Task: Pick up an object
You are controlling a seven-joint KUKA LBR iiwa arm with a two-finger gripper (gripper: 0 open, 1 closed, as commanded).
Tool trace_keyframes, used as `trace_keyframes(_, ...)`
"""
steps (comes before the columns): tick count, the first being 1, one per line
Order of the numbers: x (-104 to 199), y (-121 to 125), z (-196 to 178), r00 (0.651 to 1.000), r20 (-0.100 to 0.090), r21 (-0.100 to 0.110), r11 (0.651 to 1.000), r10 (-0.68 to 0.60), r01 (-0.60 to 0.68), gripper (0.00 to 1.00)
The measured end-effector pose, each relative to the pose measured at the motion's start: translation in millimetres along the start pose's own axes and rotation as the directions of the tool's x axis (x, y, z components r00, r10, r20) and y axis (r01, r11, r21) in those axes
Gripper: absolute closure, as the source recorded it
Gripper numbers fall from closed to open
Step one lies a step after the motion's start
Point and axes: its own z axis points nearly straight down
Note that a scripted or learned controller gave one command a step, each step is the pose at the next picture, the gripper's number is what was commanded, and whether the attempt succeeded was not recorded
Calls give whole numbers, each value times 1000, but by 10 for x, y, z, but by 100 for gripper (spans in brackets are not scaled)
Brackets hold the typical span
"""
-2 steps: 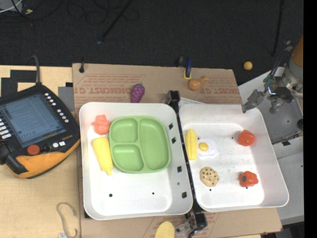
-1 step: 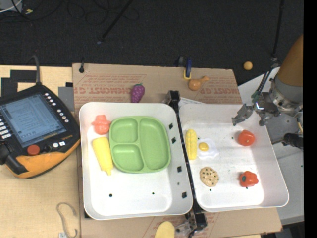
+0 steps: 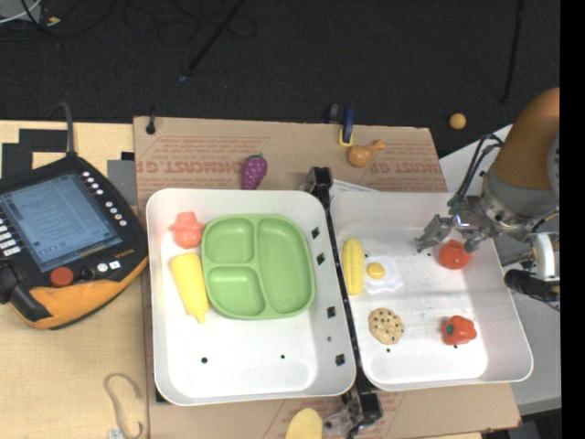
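Observation:
My gripper [image 3: 453, 238] hangs over the far right part of the right bin [image 3: 512, 359], its grey fingers spread open. A red tomato-like ball [image 3: 454, 258] lies on the bin floor just below and in front of the fingertips, and I cannot tell whether they touch it. The same bin holds a yellow corn cob [image 3: 352, 265], a fried egg [image 3: 383, 273], a cookie [image 3: 387, 326] and a red pepper [image 3: 460, 330].
The left bin [image 3: 238, 373] holds a green divided plate [image 3: 257, 266], a yellow piece [image 3: 189, 285] and a pink piece [image 3: 186, 230]. Purple grapes [image 3: 254, 170] and an orange gourd [image 3: 364, 153] lie behind the bins. A teach pendant [image 3: 59, 236] sits at the left.

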Motion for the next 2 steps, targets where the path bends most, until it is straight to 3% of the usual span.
trace_keyframes(1, 22, 67, 236, 1000, 2, -23, 1000, -1, 1, 0)
trace_keyframes(2, 13, 53, 172, 1000, 2, -19, 1000, 0, 0, 100)
